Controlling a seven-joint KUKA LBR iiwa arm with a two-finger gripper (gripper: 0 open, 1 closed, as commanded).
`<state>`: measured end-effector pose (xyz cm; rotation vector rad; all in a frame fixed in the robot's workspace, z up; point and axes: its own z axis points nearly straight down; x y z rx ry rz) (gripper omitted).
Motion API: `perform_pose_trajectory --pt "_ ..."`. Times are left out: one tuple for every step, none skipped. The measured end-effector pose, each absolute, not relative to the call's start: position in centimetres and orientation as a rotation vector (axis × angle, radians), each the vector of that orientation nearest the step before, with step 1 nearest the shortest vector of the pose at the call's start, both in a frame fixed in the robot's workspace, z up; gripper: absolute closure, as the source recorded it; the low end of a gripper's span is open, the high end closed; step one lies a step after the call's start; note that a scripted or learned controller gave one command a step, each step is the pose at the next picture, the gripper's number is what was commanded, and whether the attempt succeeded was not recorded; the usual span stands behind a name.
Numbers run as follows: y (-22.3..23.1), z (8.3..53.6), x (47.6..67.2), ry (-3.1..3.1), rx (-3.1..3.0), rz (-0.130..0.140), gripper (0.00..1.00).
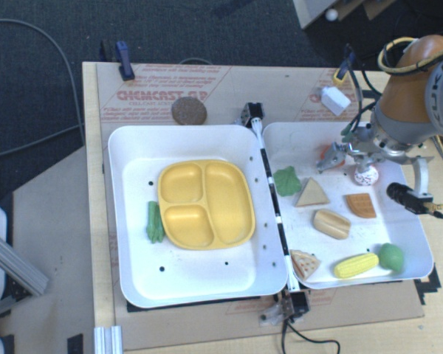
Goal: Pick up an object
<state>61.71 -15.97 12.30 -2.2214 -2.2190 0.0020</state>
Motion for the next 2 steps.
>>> perform_pose_trajectory --pt "-14.9 8.5 66.4 -2.223 -2.221 -0.001 0.00" --pt "-14.9 9.6 66.5 -2.227 -2.223 -0.004 1.00"
